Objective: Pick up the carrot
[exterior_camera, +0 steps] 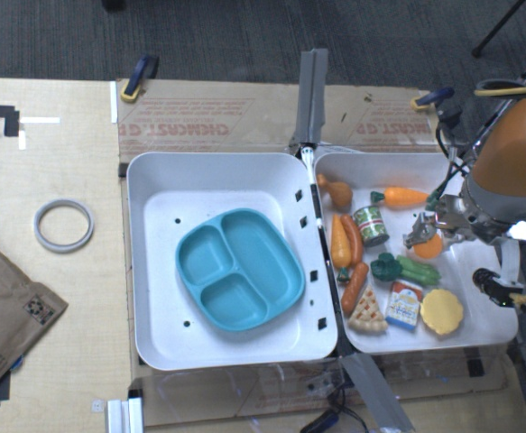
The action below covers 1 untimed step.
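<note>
Look for the carrot (403, 198) in the right bin (488, 336), near the back wall, lying flat and roughly crosswise, green top toward the can (369, 225), clear of its neighbours. Looks like a hard plastic toy, so expect light, stiff, smooth and tapered, likely to roll or squirt out of a loose pinch. Best to grip across the thick part of the orange body, just beside the green top, closing from front and back, not on the thin tip.

Note the gripper (422, 234) hanging just in front of the carrot, over a small orange piece (429, 247), not on the carrot. Cannot tell how the gripper stands, or whether anything sits in it.

For writing: red print, upside down, on the cardboard (199, 115) behind the bins, seemingly "CHEMCAST"; "BOX" on the brown carton (5, 318) at far left. Can label too small to read.
</note>
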Each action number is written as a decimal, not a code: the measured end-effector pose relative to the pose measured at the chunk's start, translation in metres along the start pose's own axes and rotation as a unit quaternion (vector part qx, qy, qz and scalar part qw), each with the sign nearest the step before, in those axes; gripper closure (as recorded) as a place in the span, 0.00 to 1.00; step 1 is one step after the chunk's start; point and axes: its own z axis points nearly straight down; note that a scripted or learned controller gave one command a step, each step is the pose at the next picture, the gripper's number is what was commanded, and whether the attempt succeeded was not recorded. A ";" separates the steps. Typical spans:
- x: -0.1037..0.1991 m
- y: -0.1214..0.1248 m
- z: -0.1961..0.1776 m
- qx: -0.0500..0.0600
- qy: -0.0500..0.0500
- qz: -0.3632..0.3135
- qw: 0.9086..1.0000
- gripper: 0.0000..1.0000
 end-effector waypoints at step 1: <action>0.094 -0.001 -0.080 -0.001 -0.001 0.016 1.000 1.00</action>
